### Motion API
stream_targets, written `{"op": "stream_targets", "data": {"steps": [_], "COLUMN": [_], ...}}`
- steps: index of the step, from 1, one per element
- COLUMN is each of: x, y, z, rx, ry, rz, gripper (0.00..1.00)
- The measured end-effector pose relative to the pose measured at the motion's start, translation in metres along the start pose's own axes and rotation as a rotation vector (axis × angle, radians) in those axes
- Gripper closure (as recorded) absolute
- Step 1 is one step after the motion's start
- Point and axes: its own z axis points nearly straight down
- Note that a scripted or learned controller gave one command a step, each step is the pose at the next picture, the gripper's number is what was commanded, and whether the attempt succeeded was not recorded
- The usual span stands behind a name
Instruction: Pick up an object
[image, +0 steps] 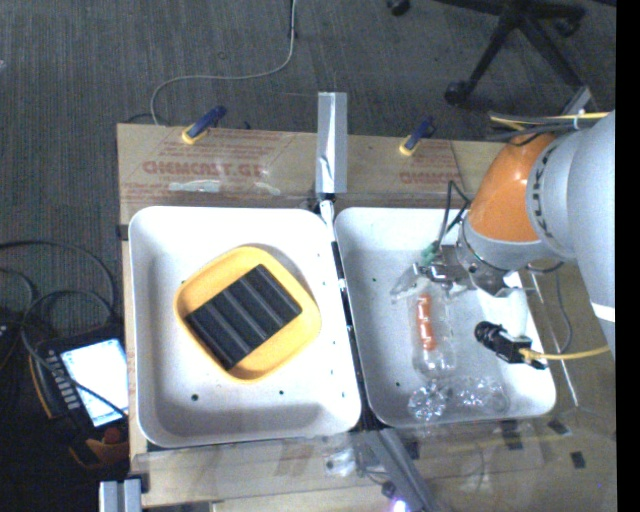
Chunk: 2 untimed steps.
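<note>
I have the gripper (440, 268) low over the clear bottle (428, 335) lying in the right bin (380, 330), centre-right of frame; its opening I cannot tell.

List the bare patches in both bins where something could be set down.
Left bin: bare strips around the yellow-and-black object, widest along the near wall and in the far left corner. Right bin: open floor on its left side, beside the divider. Its right half is crowded by the clear plastic bottle and the arm.
</note>
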Motion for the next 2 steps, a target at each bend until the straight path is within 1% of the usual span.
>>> {"op": "stream_targets", "data": {"steps": [1, 2], "x": [0.059, 0.128], "y": [0.052, 0.001], "z": [-0.077, -0.084], "rx": [0.001, -0.002], "ry": [-0.001, -0.005], "rz": [-0.090, -0.337], "gripper": [1.00, 1.00]}}
